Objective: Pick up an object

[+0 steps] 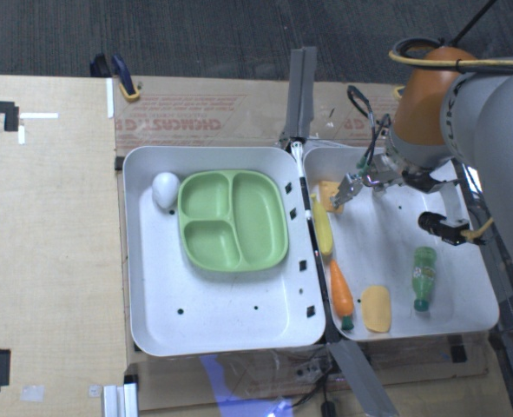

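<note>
The jaws (pixel 350 189) hang low in the right white plastic bin (pixel 464 315), at its upper left; whether they are parted or closed I cannot tell. The long yellow plastic banana (pixel 324 226) lies just beside and below them, its long axis running along the bin's left wall.

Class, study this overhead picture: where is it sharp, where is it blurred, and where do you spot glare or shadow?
Camera view: the green tray and left bin are evenly lit and sharp; the arm at the right edge is large and soft; the gripper looks slightly blurred; the bottle is small and hazy; only faint shadows under the carrot.
</note>
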Robot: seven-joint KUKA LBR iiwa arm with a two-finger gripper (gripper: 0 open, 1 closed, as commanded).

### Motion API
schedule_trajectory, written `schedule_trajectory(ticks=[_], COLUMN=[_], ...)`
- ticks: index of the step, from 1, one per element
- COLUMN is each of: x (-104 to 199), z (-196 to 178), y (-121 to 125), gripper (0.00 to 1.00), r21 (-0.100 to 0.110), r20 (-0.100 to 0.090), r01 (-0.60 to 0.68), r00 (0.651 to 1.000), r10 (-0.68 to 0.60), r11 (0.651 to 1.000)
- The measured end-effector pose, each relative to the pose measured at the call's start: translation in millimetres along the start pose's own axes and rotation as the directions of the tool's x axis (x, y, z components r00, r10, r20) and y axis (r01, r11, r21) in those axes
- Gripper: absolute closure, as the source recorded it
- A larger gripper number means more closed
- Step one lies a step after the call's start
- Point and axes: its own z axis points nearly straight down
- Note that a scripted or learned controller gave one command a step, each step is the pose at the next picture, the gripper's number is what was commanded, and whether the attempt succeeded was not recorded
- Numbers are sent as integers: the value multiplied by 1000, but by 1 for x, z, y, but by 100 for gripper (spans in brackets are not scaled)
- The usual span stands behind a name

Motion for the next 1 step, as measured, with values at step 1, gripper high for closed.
schedule_trajectory(ticks=[1], x=[-16], z=[-49], y=[-71], gripper=[0], r21=[0], r20=[-1], r01=[329], r00=[944], r10=[-329], r11=[944])
